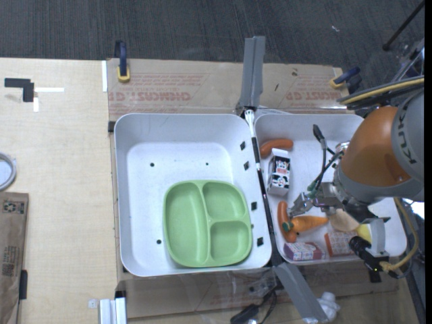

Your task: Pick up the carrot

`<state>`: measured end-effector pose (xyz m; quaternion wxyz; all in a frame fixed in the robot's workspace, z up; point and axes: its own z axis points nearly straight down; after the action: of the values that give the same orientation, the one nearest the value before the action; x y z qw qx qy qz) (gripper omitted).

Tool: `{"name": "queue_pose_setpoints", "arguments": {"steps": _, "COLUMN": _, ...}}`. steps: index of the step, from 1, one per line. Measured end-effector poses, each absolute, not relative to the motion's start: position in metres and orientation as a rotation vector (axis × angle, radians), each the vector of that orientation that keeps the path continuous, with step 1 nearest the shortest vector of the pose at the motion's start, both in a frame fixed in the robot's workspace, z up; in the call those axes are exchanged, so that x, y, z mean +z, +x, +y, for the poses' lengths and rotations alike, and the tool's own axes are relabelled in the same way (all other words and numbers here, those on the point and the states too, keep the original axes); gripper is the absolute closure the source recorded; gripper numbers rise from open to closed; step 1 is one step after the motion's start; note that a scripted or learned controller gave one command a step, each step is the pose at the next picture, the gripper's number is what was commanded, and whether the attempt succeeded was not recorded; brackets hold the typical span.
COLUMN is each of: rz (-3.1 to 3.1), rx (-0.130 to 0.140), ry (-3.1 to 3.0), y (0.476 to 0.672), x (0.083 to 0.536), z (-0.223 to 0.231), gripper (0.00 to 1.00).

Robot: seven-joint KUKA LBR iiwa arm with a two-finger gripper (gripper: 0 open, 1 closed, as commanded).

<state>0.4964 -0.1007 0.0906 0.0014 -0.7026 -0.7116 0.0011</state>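
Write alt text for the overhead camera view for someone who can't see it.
A grey and orange robot arm reaches into the right white bin, its gripper just above an orange carrot lying among a small milk carton, a sausage and other toy foods. The left white bin holds a green divided plate.

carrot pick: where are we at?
Done: the arm has reached into the right bin and the gripper sits at the carrot. In hand: closing on it; the view doesn't settle whether it is gripped. Left: lift it out; the carrot looks to lie on the bin floor among the other toy foods.
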Motion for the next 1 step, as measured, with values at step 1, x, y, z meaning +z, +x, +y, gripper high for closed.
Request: {"name": "queue_pose_setpoints", "arguments": {"steps": 1, "rz": -2.323, "rx": 0.002, "ry": -2.111, "y": 0.4770, "x": 0.0910, "z": -0.1116, "gripper": 0.00}}
